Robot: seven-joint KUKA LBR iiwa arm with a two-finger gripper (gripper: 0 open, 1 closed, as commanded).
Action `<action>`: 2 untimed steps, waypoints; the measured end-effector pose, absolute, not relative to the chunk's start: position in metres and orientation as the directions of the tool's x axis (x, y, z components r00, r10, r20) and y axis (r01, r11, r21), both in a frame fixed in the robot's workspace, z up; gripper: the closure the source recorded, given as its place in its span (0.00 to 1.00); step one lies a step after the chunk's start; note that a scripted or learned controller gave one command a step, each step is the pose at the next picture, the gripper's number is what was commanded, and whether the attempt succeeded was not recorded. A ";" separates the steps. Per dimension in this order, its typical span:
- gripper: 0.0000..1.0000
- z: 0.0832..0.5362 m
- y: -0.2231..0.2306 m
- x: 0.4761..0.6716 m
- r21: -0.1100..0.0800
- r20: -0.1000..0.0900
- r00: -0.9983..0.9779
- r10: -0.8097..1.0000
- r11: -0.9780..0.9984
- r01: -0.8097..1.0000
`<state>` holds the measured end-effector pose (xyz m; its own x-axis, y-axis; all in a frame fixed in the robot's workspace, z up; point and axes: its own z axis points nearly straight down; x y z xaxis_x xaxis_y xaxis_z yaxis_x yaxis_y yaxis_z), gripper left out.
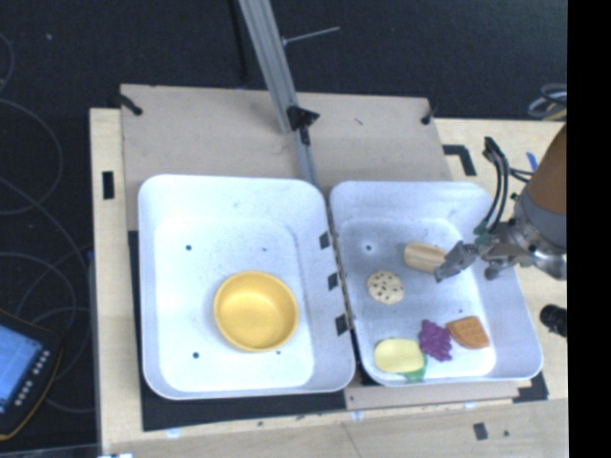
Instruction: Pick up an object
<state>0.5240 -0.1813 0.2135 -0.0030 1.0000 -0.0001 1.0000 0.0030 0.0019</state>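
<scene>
One tan roll-like obj [423,255], smooth, oblong, hand [452,264] just beside

This looks like a robot lab. A pale wooden counter [110,256] holds two white bins [162,284], with a robot arm [549,194] at the right of the frame. Black cables [29,208] lie loose on the dark floor [115,27] at the left. A metal pole [267,46] slants up at the top, and a small screen [19,365] glows at the lower left.

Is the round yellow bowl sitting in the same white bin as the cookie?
No, the round yellow bowl sits in the left white bin, while the round speckled cookie lies in the right white bin.
</scene>
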 end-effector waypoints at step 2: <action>0.00 0.172 -0.183 0.523 -0.003 -0.001 0.001 1.000 -0.001 1.000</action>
